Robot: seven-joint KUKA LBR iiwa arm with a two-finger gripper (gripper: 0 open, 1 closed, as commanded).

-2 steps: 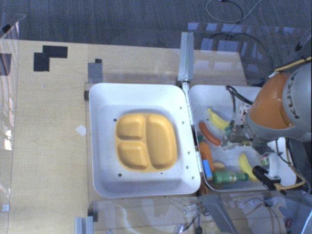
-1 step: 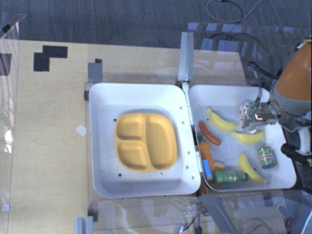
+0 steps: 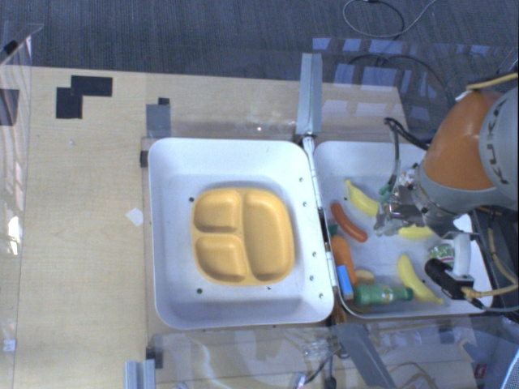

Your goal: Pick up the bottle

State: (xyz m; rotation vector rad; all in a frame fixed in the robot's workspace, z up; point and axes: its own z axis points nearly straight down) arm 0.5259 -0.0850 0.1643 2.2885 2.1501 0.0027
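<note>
The bottle (image 3: 381, 295) is green and lies on its side along the front wall of the right bin (image 3: 326, 162). My gripper (image 3: 390, 220) hangs over the middle of that bin, farther back than the bottle and well apart from it. It sits between a yellow banana (image 3: 362, 198) on its left and another yellow piece (image 3: 416, 232) on its right. Nothing shows as held in it.
The right bin also holds a red sausage (image 3: 349, 222), an orange carrot (image 3: 341, 254), a small blue item (image 3: 345, 283) and a second banana (image 3: 418, 279) right beside the bottle. In the left bin (image 3: 174, 294) lies a yellow divided plate (image 3: 243, 235). A metal divider (image 3: 309, 96) separates the bins.
</note>
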